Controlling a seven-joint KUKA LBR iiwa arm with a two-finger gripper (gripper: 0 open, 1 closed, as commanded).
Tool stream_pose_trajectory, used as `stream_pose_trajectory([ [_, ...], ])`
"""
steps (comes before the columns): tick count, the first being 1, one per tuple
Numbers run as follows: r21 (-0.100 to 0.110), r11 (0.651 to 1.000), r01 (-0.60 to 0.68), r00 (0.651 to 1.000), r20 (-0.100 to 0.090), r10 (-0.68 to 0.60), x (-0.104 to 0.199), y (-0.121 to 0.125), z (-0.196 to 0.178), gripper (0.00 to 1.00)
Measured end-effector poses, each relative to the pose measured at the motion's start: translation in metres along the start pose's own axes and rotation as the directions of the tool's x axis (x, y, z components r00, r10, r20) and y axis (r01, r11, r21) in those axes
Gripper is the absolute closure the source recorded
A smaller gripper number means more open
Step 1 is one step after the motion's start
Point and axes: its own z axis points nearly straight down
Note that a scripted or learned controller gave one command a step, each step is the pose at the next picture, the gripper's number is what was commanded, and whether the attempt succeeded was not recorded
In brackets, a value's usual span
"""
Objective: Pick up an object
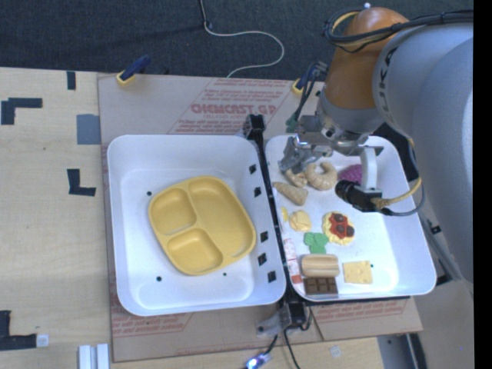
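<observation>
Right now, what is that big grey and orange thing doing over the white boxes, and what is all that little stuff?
That big thing is a robot arm. A computer program moves it, and its job is to pick something up. The picture comes from one camera fixed above the bench, looking down at a slant, and the arm reaches in from the right.

On the bench sit two shallow white bins. The left bin holds a yellow plate with three sections. The right bin holds small toy foods: a pizza slice, a cheese piece, a hot dog and others.

The arm's gripper hangs low over the top of the right bin, beside some tan pieces. I cannot tell if it holds anything.
</observation>
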Motion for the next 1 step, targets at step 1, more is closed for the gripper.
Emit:
stream_pose_trajectory([
  [1, 0.0, 1.0, -0.001, 1.0, 0.0, 0.001, 0.0014, -0.0046, 0.0025, 1.0],
])
